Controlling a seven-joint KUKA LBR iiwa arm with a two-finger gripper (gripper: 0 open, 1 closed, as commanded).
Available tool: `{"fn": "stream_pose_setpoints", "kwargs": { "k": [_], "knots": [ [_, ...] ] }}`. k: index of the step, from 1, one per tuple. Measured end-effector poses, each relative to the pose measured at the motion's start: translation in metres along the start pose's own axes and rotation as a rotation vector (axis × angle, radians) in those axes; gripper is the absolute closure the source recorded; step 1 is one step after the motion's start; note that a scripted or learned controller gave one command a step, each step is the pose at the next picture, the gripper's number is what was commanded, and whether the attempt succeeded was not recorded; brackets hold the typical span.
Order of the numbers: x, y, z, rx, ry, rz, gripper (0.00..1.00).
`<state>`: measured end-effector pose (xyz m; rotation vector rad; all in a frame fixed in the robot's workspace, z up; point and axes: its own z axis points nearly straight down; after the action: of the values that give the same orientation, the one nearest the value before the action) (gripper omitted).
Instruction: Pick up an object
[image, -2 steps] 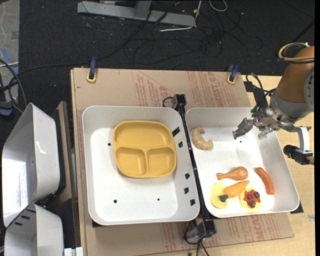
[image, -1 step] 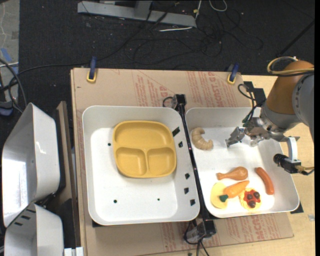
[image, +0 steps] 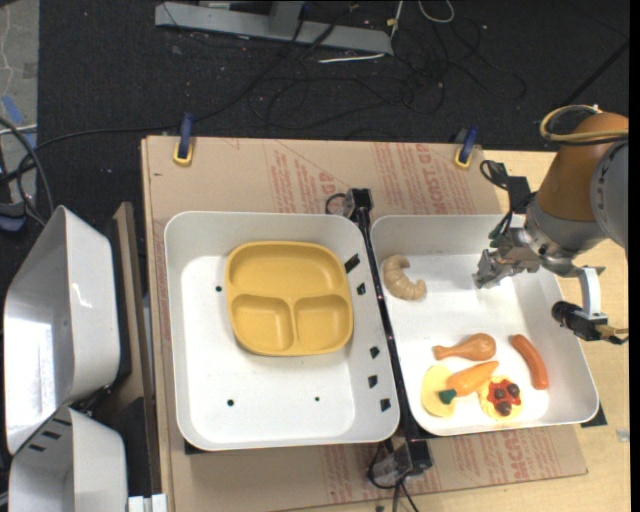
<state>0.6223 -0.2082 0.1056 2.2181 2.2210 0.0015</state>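
Light: bright and even, and it seems to come from above.
Bins: the left bin (image: 190, 330) and the right bin (image: 570, 330) look very white, almost washed out on their floors.
Shadows: soft and small; a faint one lies beside the yellow plate (image: 290, 297) and under the arm (image: 580, 190).
Floor: the dark floor (image: 300, 90) at the top stays dim, with little white specks.
Sharpness: a bit soft and grainy; small toys look fuzzy at their edges.
Glare: a pale shine on the white tub (image: 55, 310) at the left.

bare floor of right bin (image: 450, 285) open beside croissant (image: 405, 279), toys crowd near corner (drumstick (image: 466, 349), sausage (image: 530, 361))
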Motion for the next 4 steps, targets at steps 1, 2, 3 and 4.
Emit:
{"fn": "stream_pose_setpoints", "kwargs": {
  "k": [1, 2, 3, 4],
  "knots": [
    [0.000, -0.006, -0.061, -0.004, -0.001, 0.002, 1.00],
    [0.002, -0.002, -0.125, -0.005, -0.001, -0.002, 1.00],
    [0.002, -0.001, -0.129, 0.000, 0.000, -0.001, 1.00],
    [0.054, 0.004, -0.139, 0.001, 0.002, -0.007, 1.00]
  ]
}}
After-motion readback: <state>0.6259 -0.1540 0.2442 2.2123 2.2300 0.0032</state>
